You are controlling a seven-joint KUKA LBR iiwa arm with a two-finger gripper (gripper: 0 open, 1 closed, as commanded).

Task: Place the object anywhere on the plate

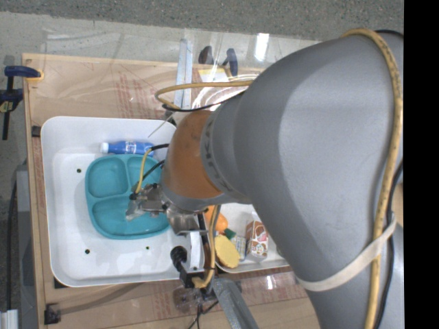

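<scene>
A teal plate (110, 197) with three compartments lies in the left white bin (68, 252). My gripper (139, 206) hangs over the plate's right side, near the divider between the compartments, below the orange wrist band (188, 163). No object shows in the gripper, and the arm hides what lies beneath it. A blue and white bottle (129, 147) lies on its side just beyond the plate's far rim, inside the left bin.
The big grey arm covers most of the right bin (264, 264). At that bin's near left corner lie an orange item (221, 223), a yellow item (227, 251) and a small brown and white carton (256, 240). A blue clamp (14, 88) grips the bench's left edge.
</scene>
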